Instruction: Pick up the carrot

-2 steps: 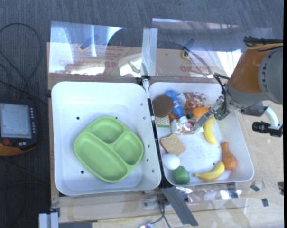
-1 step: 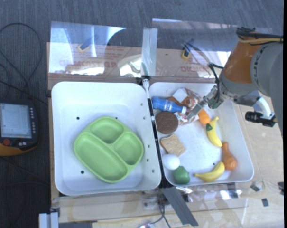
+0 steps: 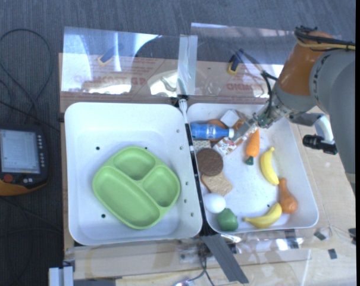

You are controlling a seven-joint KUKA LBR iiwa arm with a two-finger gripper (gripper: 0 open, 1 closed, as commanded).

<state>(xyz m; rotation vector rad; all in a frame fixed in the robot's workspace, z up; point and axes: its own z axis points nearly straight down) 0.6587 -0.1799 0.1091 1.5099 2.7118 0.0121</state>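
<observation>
The tool is set just above the carrot, which lies toward the far edge of the right bin beside a banana, presumably for a grasp; its opening cannot be told.

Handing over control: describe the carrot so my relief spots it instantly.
Look in the right bin, upper half, just below the gripper. The carrot is the small orange taper with a green end, left of the upright yellow banana.
</observation>
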